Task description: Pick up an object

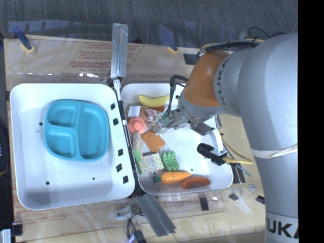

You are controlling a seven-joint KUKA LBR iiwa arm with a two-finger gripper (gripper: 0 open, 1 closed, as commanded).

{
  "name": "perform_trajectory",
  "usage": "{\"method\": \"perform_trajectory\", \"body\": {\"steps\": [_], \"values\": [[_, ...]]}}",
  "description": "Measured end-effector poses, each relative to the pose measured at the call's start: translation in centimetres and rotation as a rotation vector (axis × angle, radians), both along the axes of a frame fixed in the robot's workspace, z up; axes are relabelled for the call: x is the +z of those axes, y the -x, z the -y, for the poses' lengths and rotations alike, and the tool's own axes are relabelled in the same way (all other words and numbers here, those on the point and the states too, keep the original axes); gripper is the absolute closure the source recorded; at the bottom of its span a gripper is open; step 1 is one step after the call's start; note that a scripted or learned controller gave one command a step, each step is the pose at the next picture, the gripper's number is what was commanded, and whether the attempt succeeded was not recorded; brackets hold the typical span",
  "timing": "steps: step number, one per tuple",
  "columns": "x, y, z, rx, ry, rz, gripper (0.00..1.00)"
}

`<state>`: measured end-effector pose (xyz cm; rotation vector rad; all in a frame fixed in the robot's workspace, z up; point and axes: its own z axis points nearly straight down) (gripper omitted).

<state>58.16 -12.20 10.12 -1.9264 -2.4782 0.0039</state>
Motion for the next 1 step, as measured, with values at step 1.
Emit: {"method": "perform_trajectory", "body": {"steps": [1], "values": [[0.0,0.0,0.0,0.0,0.0,0.0,0.0]]}}
